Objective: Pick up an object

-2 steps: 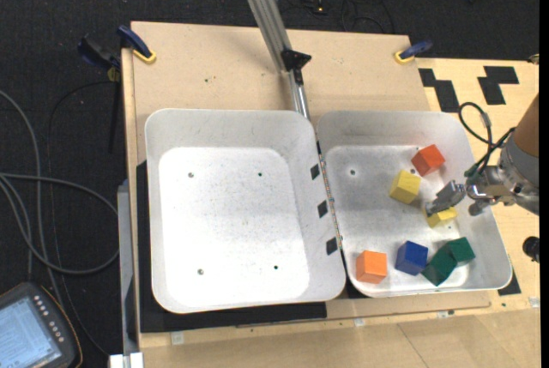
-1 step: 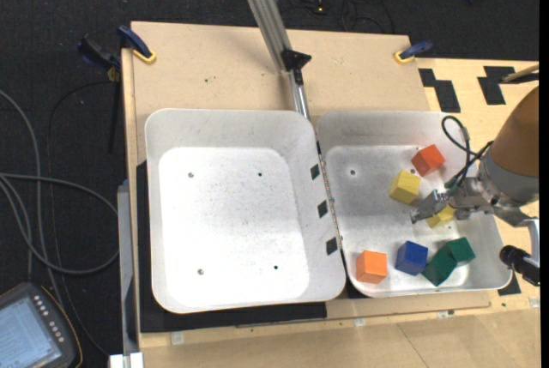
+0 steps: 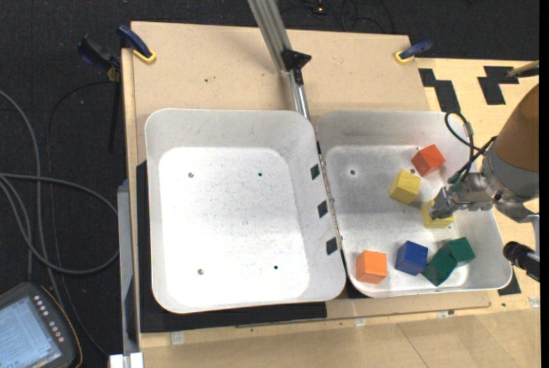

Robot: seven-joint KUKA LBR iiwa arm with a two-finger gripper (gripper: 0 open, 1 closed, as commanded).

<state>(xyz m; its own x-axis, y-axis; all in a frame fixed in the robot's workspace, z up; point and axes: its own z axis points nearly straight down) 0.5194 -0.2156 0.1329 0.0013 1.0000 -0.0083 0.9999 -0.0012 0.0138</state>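
My gripper (image 3: 443, 208) is down in the right bin (image 3: 343, 143), near its right wall. It sits right over a small yellow block (image 3: 440, 220), which shows only partly beneath it. A larger yellow cube (image 3: 406, 186) lies just to the left of the gripper. A red-orange cube (image 3: 428, 159) lies above and behind it. Along the bin's front lie an orange cube (image 3: 371, 265), a blue cube (image 3: 412, 257) and a green block (image 3: 451, 260).
The left bin (image 3: 163, 143) stands beside the right one, with a divider with black clips (image 3: 324, 208) between them. A slanted metal pole (image 3: 262, 2) rises from the back. Cables and a tablet (image 3: 26, 332) lie on the floor at left.
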